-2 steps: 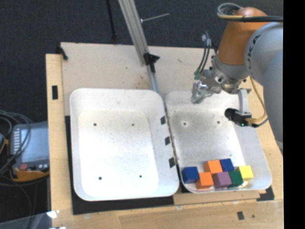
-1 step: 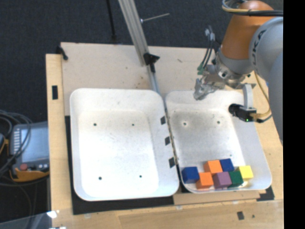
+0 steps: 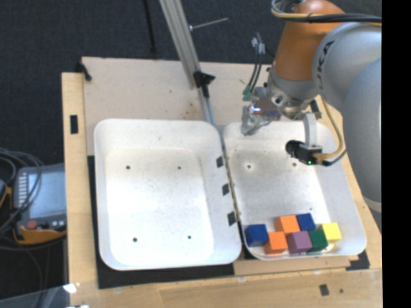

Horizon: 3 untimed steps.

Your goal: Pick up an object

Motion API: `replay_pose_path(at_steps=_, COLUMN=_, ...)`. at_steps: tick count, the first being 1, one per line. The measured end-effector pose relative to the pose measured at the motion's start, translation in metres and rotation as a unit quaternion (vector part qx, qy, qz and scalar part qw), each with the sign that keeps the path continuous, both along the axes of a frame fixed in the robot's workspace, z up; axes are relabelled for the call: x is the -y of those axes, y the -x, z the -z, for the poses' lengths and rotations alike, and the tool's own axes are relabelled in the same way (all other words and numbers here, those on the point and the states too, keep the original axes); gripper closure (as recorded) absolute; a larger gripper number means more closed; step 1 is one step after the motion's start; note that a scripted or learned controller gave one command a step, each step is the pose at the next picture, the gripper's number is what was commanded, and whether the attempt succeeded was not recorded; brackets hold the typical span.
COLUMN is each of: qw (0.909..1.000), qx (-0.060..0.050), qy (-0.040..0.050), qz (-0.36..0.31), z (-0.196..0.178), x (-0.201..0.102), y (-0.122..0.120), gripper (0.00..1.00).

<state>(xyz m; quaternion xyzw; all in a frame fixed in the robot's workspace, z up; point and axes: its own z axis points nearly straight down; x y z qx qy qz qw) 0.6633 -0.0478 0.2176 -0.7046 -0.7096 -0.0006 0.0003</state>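
Blocks — a small cluster of coloured cubes — sit in the near corner of the right bin (image 3: 292, 185), packed against its front rim. A blue block (image 3: 257, 234) lies at the left end of the group, slightly apart from the rest. An orange block (image 3: 277, 241) is beside it, then a purple block (image 3: 298, 241) and a green block (image 3: 317, 239), with a yellow block (image 3: 331, 231) at the right end. Behind this row stand a second orange block (image 3: 288, 223) and a second blue block (image 3: 306, 221), touching their neighbours.

The cubes press close together, so little room shows between most of them; the lone blue block at the left has free floor on its left and far sides. The bin floor from the cluster to the far rim is bare.

The gripper (image 3: 252, 124) hangs over the far-left corner of the right bin, well apart from the blocks, near the rim shared with the left bin (image 3: 157, 191). Whether its jaws stand open or closed cannot be told from here — nothing is seen in them.

A slanted metal pole (image 3: 183, 43) comes down to the bench just behind the gripper. A black cable end with a green light (image 3: 307, 153) dangles over the right bin's far-right part.
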Motion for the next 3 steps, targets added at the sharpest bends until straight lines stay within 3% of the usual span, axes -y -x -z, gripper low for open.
replay_pose_path(at_steps=3, qw=1.0, qx=-0.002, qy=-0.0001, qz=0.0, z=0.001, x=-0.14, y=0.036, gripper=1.0)
